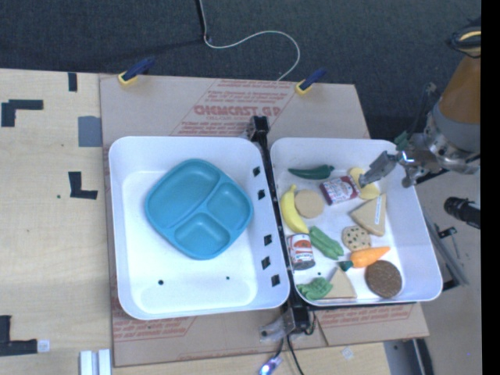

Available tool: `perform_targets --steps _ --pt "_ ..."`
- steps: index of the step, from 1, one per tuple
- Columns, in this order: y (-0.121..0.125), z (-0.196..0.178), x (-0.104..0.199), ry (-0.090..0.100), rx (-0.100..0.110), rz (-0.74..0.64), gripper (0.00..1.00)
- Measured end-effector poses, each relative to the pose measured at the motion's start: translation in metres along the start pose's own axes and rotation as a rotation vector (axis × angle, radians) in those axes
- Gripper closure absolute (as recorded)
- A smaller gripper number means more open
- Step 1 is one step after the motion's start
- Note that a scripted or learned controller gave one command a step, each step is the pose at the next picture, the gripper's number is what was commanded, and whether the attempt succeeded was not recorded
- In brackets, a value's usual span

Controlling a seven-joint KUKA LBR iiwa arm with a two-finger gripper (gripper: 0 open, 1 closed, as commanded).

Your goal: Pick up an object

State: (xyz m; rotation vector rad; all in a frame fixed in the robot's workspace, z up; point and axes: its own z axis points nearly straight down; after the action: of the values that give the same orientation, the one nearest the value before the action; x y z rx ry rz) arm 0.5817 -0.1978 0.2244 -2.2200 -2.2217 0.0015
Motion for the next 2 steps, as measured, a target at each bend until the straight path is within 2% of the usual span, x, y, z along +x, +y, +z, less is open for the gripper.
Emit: perform_targets --steps 1,2 --pt "-0.0525 -0.0107 0.0243 0.001 0.003 0.001 0.0" --pt "-0.0499 -0.0198 0.0242 0.0 0.001 -0.001 1.0"
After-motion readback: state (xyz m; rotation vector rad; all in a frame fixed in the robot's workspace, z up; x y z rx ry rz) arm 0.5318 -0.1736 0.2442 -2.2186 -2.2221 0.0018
